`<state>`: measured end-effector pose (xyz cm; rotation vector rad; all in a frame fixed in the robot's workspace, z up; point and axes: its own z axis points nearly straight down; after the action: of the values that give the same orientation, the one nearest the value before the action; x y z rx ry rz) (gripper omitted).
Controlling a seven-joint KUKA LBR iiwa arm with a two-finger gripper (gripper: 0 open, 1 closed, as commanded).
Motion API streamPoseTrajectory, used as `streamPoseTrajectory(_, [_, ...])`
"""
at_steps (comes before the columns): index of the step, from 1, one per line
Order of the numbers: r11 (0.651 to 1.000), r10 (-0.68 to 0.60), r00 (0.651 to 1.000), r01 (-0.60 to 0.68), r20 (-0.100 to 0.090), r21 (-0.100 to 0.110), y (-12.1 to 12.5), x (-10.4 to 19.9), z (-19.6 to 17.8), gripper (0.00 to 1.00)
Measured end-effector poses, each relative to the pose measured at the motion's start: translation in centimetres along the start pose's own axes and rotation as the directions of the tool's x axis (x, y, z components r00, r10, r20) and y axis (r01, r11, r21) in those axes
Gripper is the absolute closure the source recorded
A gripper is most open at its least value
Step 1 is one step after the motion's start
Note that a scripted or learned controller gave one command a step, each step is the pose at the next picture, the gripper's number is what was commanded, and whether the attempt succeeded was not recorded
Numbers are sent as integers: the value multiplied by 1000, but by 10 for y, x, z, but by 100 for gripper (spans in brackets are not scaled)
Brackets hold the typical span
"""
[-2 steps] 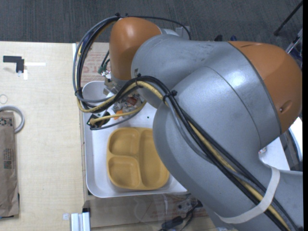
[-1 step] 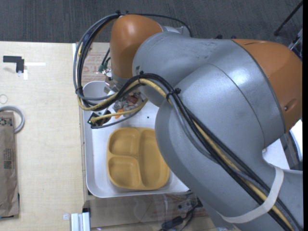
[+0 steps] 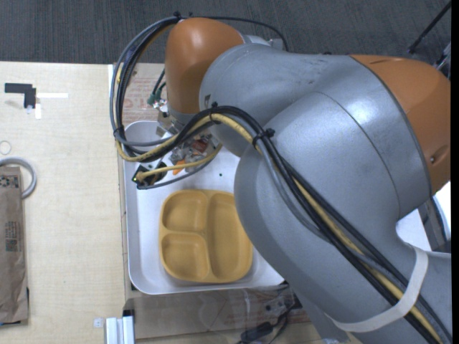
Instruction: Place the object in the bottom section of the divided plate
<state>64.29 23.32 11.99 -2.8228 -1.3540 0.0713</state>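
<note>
Tan three-section divided plastic plate in shallow white bin, large grey-and-orange arm above it, gripper state cannot be told.

One robot arm, grey with orange bands. One white bin in sight under it. One yellow divided plate, three sections counted. One brown paper bag on the tabletop. One bundle of cables, strands too tangled to count.
</note>
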Motion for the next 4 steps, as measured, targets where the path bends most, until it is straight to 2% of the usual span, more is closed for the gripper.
streamPoseTrajectory(1, [1000, -3, 1000, 3, 3, 0, 0, -1, -9, 100])
streamPoseTrajectory(2, [990, 136, 990, -137, -37, -22, -46, -45, -89, 100])
streamPoseTrajectory(3, [992, 123, 992, -123, -34, -22, 5, -5, 24, 100])
streamPoseTrajectory(4, [992, 126, 992, -126, -33, -21, 6, -6, 15, 100])
